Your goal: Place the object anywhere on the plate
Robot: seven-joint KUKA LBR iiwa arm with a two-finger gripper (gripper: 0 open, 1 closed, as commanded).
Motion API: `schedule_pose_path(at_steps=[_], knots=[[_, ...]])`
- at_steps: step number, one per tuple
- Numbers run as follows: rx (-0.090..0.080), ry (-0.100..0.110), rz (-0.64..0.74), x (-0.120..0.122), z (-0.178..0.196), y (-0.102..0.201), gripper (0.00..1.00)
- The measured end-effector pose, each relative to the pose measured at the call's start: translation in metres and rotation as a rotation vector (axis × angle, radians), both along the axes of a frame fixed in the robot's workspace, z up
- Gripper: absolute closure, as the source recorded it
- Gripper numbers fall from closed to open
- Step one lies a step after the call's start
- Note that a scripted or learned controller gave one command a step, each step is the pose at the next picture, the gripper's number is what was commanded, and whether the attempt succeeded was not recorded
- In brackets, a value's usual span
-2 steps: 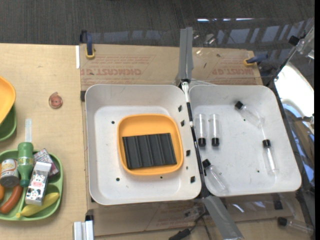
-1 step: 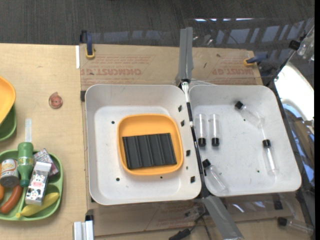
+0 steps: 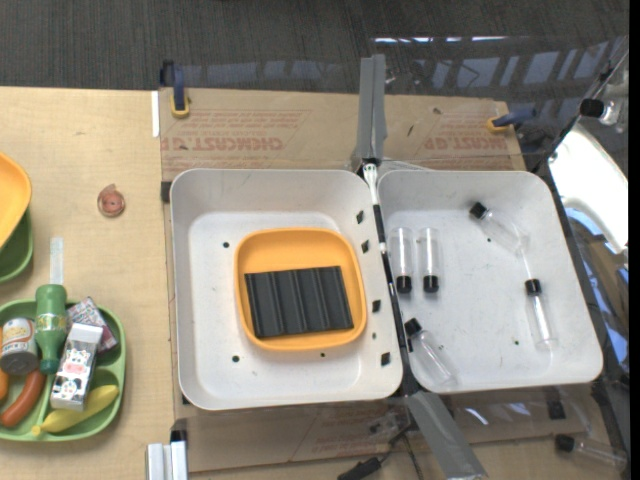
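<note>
A dark grey carpet floor (image 3: 300, 18) runs along the top. Below it sits a light wooden table (image 3: 80, 148). Brown cardboard (image 3: 260, 133) lies flat on the bench, held by clamps (image 3: 178, 96).

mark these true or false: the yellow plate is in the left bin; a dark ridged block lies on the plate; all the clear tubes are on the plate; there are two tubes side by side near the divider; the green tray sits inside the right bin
1. The yellow plate is in the left bin. True.
2. A dark ridged block lies on the plate. True.
3. All the clear tubes are on the plate. False: they lie in the right bin, none on the plate.
4. Two tubes lie side by side near the divider. True.
5. The green tray sits inside the right bin. False: it is on the wooden table, left of both bins.
</note>
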State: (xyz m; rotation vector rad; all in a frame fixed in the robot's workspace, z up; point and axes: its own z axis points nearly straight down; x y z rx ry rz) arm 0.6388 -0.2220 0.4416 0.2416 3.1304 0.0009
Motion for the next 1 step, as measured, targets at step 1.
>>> schedule_pose_path(at_steps=[1], knots=[[-0.001,-0.001,0.146,-0.1062,-0.0254,0.0384,1.00]])
